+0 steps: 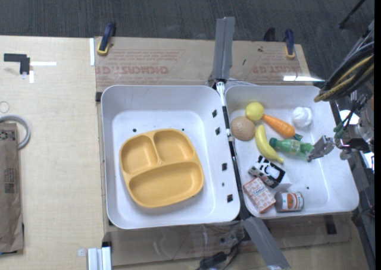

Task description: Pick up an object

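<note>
Left bin [113, 162] holds a yellow divided plate [162, 168]. Right bin [333, 197] is crowded: a lemon [255, 110], a carrot [278, 124], a brown round fruit [242, 128], a banana [266, 144], a green bottle [292, 146], a white lump [302, 116], a black-and-white packet [269, 170], a red carton [258, 194] and a small can [290, 201]. The gripper [321, 147] sits at the green bottle's cap end; whether it grasps, I cannot tell

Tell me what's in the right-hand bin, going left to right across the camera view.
Brown round fruit, then lemon, carrot, white ball, and the end effector at the bin's right side. The banana, green bottle, can and cartons overlap in that order, so I've left them out.
</note>
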Controlling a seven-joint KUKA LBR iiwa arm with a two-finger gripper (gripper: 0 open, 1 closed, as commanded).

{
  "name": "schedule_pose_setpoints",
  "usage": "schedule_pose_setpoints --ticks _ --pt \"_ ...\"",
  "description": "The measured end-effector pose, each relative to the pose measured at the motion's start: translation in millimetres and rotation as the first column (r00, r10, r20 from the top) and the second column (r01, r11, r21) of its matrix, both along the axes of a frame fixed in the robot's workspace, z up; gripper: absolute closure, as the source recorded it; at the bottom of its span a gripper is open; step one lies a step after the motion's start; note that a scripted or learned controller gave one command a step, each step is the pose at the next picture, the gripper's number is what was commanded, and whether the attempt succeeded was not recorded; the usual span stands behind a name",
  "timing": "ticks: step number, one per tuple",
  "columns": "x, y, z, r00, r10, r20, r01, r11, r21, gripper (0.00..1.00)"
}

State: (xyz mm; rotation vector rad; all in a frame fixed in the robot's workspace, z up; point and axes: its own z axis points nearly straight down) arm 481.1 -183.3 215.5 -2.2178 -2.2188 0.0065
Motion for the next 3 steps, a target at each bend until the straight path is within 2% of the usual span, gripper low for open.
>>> schedule_pose_setpoints --ticks 1,2,3 --pt "85 4 -36 0.989 0.149 0.004 -0.149 0.989 -0.002 0.0" --pt "138 -5 -124 0.978 0.209 0.006 -0.209 0.978 -0.003 0.0" --pt "138 -6 -115 0.978 0.209 0.007 -0.209 0.978 -0.005 1.0"
